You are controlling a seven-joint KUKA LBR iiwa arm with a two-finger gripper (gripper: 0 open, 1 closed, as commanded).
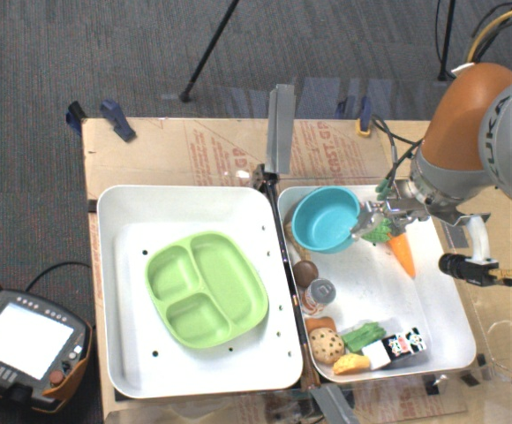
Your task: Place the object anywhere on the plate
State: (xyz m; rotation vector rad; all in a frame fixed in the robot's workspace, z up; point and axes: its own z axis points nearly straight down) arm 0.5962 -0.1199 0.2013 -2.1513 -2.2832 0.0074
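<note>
Setting: robotics lab | Evidence: KUKA arm [468,131] over cardboard-topped bench [176,153] | teach pendant [26,347] on grey carpet [106,34] | stand legs [216,38] behind

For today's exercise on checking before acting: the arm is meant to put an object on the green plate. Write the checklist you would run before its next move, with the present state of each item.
1. Green three-compartment plastic plate lies flat in the left white bin: ok.
2. Plate compartments free to receive an object: ok.
3. Gripper sits over the right white bin, at the orange toy carrot with green top: ok.
4. Carrot held between the fingers: cannot tell.
5. Round blue plastic bowl lies close beside the gripper, on its path toward the plate: not ok.
</note>
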